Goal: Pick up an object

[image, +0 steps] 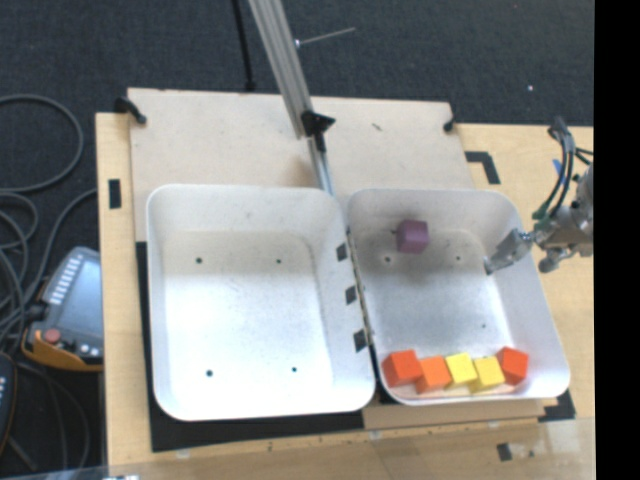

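I have the gripper (515,250) at the right bin's (535,298) right rim, and I cannot tell how its fingers stand — nothing shows between them. To do this well I would bring it squarely over one block and descend straight. The purple block (411,235) sits alone near the back of that bin, small and boxy — orange and yellow blocks (455,369) crowd the front wall, touching.

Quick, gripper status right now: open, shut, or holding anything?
Gripper: cannot be told; it sits at the right rim of the right bin, nothing seen held. The purple block lies apart from it.
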You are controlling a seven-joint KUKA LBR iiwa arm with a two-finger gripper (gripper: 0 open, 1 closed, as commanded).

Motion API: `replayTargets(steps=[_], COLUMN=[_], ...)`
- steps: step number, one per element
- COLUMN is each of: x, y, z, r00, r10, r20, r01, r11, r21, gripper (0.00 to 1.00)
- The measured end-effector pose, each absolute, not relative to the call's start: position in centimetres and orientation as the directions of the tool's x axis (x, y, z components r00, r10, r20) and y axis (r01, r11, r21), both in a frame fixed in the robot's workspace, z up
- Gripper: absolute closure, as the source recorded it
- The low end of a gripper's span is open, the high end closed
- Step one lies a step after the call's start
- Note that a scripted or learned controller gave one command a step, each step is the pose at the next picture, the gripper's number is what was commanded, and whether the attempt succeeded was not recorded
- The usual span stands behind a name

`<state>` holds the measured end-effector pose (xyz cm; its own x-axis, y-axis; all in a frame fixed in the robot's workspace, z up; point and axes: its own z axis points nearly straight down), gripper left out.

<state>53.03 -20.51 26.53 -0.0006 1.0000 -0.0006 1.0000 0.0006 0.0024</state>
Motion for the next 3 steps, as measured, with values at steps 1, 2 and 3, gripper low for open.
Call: replayTargets(steps=[1,2,3], x=[59.0,65.6,65.3], y=[-17.9,-15.4,-15.9], z=[18.5,11.7,12.8], r00=[-0.006,-0.006,-0.009], r10=[1.000,1.000,1.000], r20=[0.001,0.006,-0.004], r01=[1.000,1.000,1.000], r11=[0.006,0.005,0.009], r21=[-0.003,0.007,0.003], gripper=[0.00,0.00,1.00])
